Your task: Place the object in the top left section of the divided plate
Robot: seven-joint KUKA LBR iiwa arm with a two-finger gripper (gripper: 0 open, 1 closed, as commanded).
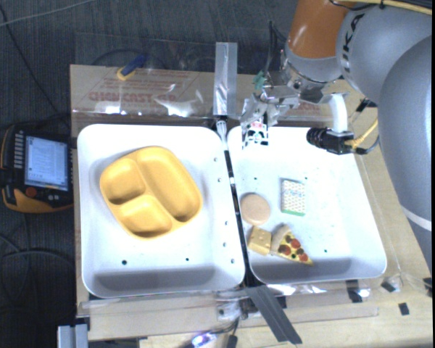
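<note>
A yellow divided plate [151, 191] lies tilted in the left bin [109, 267]; its three sections hold nothing. My gripper [257, 125] hangs over the far left corner of the right bin [348, 252], close to the wall between the bins. It is shut on a small black-and-white toy [256, 136], which sticks out just below the fingertips. The toy is to the right of the plate and a little farther back.
In the right bin lie a round tan cookie [256, 208], a green-white card [293, 196], a pizza slice [293, 247] and a pale yellow block [260, 241]. A black cable fitting [332, 139] sits by the wrist. A handheld controller [38, 167] rests left of the bins.
</note>
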